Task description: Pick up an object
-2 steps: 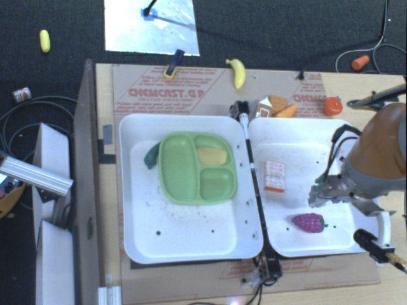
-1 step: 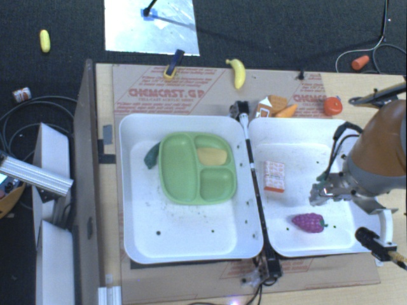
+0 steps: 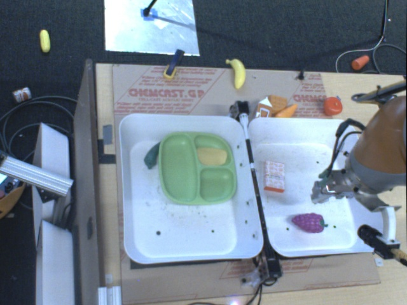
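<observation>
In the right bin (image 3: 299,146) lie a small white and orange packet (image 3: 275,175) near its left side and a purple bunch of grapes (image 3: 308,222) near its front. My gripper (image 3: 321,192) hangs over the right part of this bin, up and to the right of the grapes and right of the packet. Nothing shows between its tips. The left bin (image 3: 143,234) holds a green divided plate (image 3: 196,168) with a yellow item (image 3: 212,155) in its top right compartment, and a dark green piece (image 3: 151,155) lies beside the plate's left edge.
On the cardboard behind the bins lie a yellow banana (image 3: 238,72), an orange carrot and box (image 3: 278,107), and a red tomato (image 3: 332,106). A black bar (image 3: 250,157) runs along the seam between the bins. Cables and an orange object (image 3: 360,61) sit on the floor at upper right.
</observation>
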Motion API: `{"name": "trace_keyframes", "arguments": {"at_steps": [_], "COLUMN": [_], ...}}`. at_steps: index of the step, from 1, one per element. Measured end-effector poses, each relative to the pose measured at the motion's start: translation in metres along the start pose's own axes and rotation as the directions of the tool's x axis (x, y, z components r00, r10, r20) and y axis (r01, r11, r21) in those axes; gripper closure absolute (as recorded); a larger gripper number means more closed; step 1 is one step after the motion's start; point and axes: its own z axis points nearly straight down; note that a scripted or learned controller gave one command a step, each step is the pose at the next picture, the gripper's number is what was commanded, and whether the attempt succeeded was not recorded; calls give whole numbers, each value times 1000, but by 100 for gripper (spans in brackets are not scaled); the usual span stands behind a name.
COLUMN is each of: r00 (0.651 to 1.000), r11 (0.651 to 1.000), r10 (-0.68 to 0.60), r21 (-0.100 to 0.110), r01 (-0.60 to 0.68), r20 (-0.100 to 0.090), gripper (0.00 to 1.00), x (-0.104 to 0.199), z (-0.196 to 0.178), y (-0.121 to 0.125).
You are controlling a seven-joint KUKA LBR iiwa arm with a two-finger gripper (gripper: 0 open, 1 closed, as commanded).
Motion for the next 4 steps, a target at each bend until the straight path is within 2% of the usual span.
{"name": "trace_keyframes", "arguments": {"at_steps": [2,3,4], "r00": [1000,1000,1000], "r11": [1000,1000,1000], "r10": [-3,-5,-5], "r21": [-6,6,4], "r01": [3,5,5], "r20": [1,-1,-1], "gripper": [100,100,100], "x": [0,23,33], "z": [-21,-24,-25], "y": [2,-2,14]}}
